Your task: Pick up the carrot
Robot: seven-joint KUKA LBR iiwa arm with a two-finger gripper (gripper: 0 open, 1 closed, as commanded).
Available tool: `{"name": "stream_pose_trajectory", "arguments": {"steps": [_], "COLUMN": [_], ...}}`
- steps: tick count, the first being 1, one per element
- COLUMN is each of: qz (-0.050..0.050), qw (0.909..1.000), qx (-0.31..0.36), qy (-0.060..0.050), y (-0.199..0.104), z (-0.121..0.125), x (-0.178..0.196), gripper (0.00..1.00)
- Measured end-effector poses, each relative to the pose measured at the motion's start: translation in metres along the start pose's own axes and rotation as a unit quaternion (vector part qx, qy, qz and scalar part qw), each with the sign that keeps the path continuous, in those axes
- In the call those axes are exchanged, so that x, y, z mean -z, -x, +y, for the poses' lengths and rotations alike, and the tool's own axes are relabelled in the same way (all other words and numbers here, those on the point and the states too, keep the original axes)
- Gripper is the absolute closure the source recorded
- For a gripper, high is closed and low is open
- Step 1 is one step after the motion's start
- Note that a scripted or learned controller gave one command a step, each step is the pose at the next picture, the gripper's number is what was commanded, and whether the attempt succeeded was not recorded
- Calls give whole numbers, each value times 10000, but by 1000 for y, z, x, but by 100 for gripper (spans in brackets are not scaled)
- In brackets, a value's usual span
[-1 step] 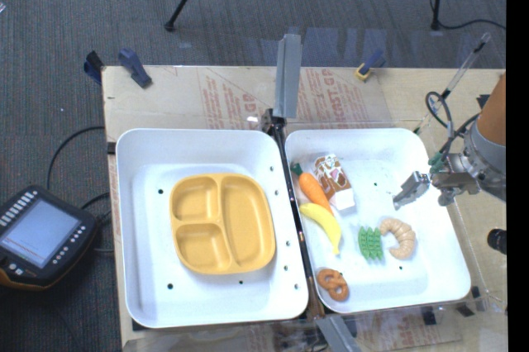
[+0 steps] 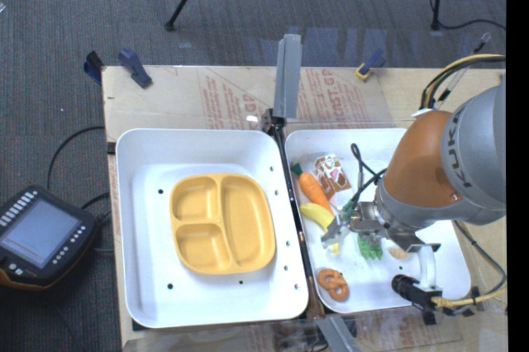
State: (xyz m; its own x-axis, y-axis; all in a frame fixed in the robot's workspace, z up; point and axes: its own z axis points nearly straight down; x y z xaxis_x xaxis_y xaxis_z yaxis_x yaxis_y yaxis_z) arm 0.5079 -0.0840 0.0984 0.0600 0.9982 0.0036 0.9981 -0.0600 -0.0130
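Note:
The orange carrot with a green top lies at a slant in the right bin, close to its left wall. My gripper hangs just below and to the right of it, over the lower end of a yellow banana that lies against the carrot's tip. The carrot rests on the bin floor, apart from the gripper. The grey arm with its orange band covers the middle and right of that bin.
A wrapped snack lies right of the carrot. A green vegetable sits under the wrist and a brown pretzel near the front edge. The left bin holds a yellow divided plate.

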Motion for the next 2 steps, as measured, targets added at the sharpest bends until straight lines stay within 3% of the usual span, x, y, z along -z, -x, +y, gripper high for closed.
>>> {"name": "stream_pose_trajectory", "arguments": {"steps": [1,2], "qz": [-31,-34], "qw": [9940,9943], "qx": [1087,1059], "qy": [96,90], "y": [-2,0], "z": [65,66], "x": [-7,1], "gripper": [0,100]}}
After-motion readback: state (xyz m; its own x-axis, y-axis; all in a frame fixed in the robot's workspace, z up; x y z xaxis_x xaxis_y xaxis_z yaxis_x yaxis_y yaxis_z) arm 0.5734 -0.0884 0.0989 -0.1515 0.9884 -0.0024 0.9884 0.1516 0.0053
